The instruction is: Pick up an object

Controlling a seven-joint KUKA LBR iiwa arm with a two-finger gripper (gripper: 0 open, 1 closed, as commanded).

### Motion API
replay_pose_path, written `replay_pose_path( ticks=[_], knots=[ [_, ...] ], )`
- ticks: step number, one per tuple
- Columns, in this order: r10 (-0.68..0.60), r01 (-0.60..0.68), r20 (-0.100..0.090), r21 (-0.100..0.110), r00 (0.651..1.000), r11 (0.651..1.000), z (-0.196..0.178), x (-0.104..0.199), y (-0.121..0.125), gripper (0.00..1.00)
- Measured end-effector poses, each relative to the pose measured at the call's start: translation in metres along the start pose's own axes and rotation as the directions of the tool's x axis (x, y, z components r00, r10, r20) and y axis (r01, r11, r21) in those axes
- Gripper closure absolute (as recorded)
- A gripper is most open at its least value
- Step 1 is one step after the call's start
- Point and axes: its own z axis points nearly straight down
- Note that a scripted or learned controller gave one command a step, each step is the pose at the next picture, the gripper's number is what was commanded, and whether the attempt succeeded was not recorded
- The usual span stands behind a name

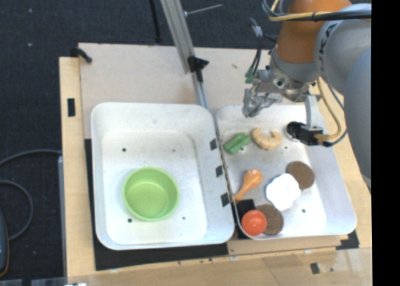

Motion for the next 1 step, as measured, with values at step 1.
replay_pose_path(
  ticks=[1],
  knots=[
    [-0.005,0.005,-0.002,0.001,1.0,1.0,-0.0026,0.0587,-0.0202,1.0]
  ],
)
